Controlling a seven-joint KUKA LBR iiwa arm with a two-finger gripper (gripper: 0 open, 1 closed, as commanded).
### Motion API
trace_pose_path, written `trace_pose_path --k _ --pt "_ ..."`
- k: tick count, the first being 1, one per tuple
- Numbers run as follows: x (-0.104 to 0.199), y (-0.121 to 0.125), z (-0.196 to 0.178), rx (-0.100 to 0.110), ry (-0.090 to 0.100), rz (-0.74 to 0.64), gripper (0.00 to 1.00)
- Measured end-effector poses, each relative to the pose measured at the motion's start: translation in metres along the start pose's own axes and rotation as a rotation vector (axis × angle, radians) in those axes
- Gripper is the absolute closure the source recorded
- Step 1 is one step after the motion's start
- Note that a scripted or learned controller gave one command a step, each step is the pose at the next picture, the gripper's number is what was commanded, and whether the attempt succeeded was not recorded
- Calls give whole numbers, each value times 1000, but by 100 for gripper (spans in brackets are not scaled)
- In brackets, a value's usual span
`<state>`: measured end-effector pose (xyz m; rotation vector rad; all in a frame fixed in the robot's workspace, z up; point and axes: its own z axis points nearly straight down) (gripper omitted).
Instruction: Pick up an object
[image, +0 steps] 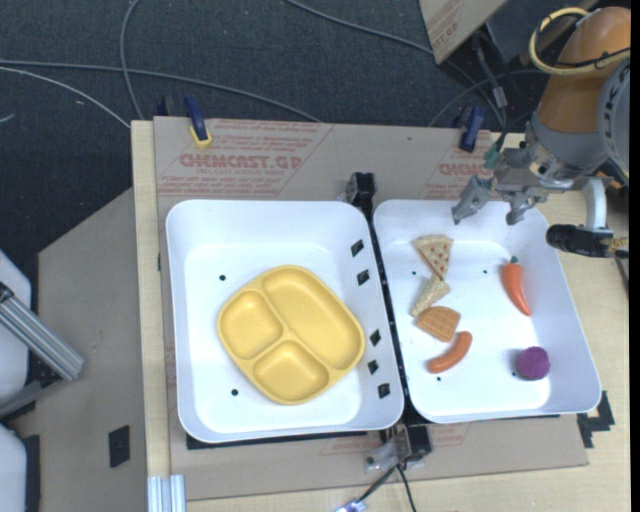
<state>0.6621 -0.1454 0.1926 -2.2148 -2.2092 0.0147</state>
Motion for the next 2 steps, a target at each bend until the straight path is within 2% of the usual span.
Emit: trace_pose_path --k 1,2 --pt "0 3 -9 -15 -2 -3 0" --pt "4 5 53 -10 -1 -5 0"
